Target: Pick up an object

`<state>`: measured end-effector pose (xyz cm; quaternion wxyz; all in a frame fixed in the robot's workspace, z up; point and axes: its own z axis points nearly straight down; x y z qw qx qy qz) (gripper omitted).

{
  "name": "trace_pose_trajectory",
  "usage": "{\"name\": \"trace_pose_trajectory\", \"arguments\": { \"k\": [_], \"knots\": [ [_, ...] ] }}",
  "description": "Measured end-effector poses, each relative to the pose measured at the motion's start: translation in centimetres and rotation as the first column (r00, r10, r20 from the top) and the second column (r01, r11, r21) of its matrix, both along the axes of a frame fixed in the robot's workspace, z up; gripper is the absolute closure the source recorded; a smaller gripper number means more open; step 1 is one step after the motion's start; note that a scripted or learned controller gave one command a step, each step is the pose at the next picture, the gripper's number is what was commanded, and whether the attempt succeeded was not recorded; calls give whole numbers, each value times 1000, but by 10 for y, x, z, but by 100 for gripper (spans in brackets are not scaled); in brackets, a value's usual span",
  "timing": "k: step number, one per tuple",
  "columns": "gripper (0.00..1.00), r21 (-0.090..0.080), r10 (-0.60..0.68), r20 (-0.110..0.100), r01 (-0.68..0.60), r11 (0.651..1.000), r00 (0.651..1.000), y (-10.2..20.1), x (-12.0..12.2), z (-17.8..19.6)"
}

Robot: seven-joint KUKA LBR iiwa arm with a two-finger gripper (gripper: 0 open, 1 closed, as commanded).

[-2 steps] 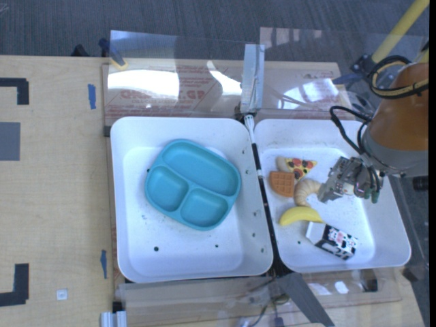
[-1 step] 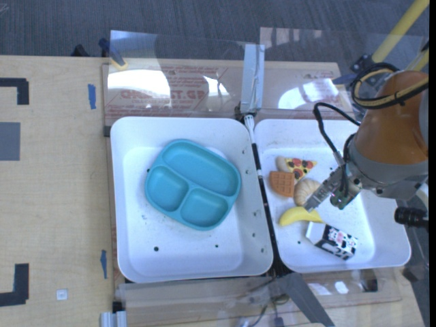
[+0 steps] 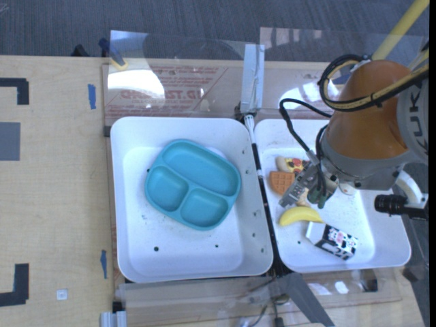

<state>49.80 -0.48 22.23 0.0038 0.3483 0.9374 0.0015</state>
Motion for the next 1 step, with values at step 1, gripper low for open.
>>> {"name": "trace_pose_trajectory", "arguments": {
  "k": [1],
  "knots": [
    [100,-3,409,3,-409,913,913,56,-15,72]
  ]
}}
